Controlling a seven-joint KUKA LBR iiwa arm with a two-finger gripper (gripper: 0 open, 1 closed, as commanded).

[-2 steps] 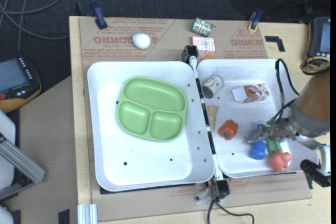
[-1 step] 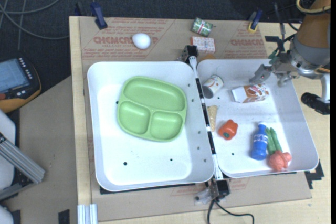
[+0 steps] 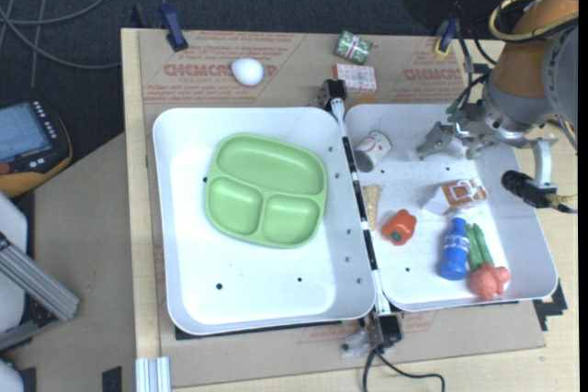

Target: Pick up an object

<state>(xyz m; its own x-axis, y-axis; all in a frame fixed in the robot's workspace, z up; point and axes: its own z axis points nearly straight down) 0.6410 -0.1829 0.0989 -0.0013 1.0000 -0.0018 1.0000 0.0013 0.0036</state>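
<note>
Camera view. 2 shallow white bins sit side by side on the tabletop [image 3: 276, 60]. The left bin [image 3: 184, 271] occupies the centre-left of the frame and holds 1 light green divided plate [image 3: 266, 190] with 3 compartments, lying flat in the bin's upper half.

The right bin [image 3: 514, 275] occupies the centre-right. It holds these items:
- A small white cup [image 3: 372, 145], tipped on its side, in the upper left corner of the bin.
- A pale cone-shaped piece [image 3: 371, 200] along the left wall, below the cup.
- A red-orange pepper-shaped item [image 3: 398, 227], just right of the cone.
- An orange and white packet [image 3: 462, 193], near the bin's centre.
- A blue bottle [image 3: 453, 250], lying with its cap toward the top of the frame, below the packet.
- A green item [image 3: 478, 243], just beside the bottle on its right.
- A pink-red item [image 3: 488, 281], at the lower end of the green item, close to the lower right rim.

The arm [image 3: 533, 60] enters from the upper right of the frame. The tool [image 3: 452, 140] is over the upper part of the right bin, above the packet and right of the cup. Its 2 fingers are spread apart with nothing between them.

On the tabletop above the bins lie a white egg-shaped item [image 3: 247, 71] at upper left, and a green can [image 3: 353, 46] with a small printed box [image 3: 356, 77] below it at upper centre.
</note>
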